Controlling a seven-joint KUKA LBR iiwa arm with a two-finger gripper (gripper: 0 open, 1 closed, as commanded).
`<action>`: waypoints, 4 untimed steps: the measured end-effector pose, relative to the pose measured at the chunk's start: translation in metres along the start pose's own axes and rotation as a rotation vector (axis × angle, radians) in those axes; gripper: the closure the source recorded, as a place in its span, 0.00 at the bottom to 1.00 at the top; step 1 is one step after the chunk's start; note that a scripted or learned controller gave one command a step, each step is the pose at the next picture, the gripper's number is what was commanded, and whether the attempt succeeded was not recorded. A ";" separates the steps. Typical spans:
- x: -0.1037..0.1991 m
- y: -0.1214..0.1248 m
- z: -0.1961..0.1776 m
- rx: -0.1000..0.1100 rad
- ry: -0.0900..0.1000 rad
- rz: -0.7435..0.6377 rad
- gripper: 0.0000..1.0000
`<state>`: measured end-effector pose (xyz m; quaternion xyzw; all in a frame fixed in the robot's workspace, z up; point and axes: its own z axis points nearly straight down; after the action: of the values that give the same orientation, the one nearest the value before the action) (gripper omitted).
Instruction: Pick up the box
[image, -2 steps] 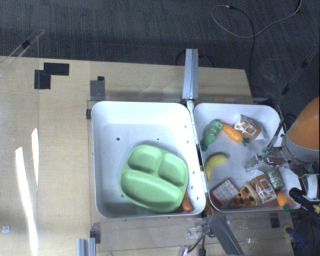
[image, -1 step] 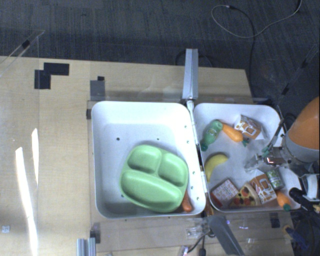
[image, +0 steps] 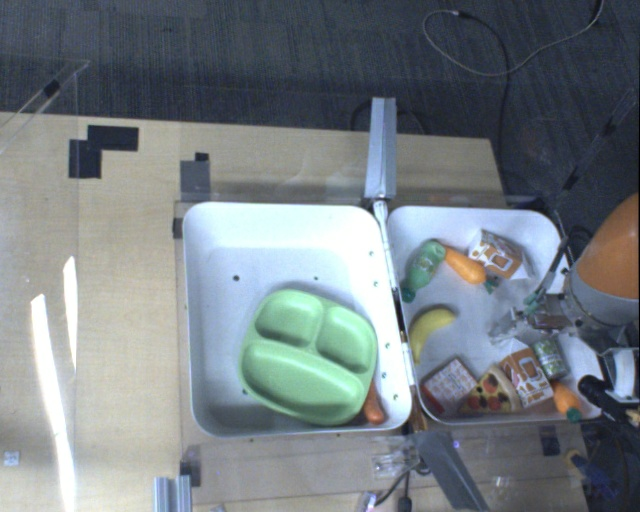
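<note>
A robotics lab: wooden bench (image: 110, 330), twin white bins (image: 200, 300), loose cables (image: 500, 60), grey carpet (image: 250, 50).

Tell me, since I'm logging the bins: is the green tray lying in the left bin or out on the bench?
In. The green tray lies inside the left bin, tilted toward its near right corner, with white walls around it.

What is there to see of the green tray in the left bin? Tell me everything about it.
The green compartment tray is pale green and looks like smooth moulded plastic, with rounded corners. It shows three raised sections: two smaller ones on the far side and one long one on the near side, so it may be lying upside down. It lies flat but turned askew in the near right part of the left bin. An orange item pokes out from under its near right corner, by the bin wall.
</note>
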<state>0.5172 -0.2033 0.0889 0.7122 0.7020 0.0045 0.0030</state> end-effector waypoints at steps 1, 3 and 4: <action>0.000 0.000 0.000 0.000 0.000 0.000 0.00; 0.000 0.000 0.000 0.000 0.000 0.000 0.00; 0.000 0.000 0.000 0.000 0.000 0.000 0.00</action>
<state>0.5172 -0.2033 0.0888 0.7122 0.7020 0.0045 0.0030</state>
